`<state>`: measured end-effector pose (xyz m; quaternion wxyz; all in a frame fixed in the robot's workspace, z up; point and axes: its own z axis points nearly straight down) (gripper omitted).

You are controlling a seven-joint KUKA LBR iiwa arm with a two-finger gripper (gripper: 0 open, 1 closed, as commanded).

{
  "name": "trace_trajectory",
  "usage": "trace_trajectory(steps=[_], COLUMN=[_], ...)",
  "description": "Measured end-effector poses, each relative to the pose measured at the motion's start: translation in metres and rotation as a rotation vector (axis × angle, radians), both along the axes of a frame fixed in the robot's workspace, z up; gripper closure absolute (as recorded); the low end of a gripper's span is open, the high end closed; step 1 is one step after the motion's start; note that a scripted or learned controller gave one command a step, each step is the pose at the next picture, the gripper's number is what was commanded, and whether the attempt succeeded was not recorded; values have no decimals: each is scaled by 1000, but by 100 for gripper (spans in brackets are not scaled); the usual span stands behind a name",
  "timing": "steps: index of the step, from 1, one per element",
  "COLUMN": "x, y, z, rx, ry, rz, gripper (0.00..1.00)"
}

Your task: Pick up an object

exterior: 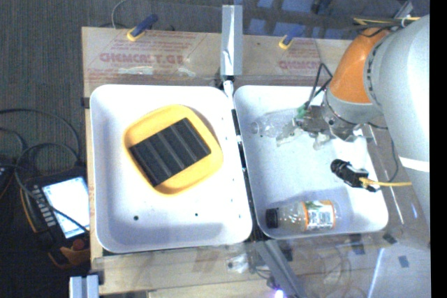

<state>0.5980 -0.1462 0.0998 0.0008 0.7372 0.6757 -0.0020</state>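
Slippage is our worry: the clear piece (274, 126), well above the bottle (304, 215) in view and sharing its bin (293, 171), lies just beside the tool (313, 123), whose state we cannot tell, and such flimsy, glassy stuff may crumple or slide away.

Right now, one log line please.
gripper: over right white bin, beside clear plastic bottle | labelled amber bottle: lying, same bin | yellow tray, black ridged insert: left white bin

Two white bins: left bin (115, 216), right bin (293, 167). One yellow-and-black pad (173, 149), one labelled bottle (305, 215), one clear plastic item (274, 127).
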Motion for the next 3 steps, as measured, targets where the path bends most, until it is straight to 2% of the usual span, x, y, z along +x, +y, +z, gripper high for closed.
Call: trace_trajectory(steps=[1, 2, 3], x=[-110, -112, -93], y=[-12, -6, -44], z=[49, -9, 18], rx=[3, 2, 1], ry=[2, -9, 1], rz=[70, 192, -118], gripper=[0, 0, 0])
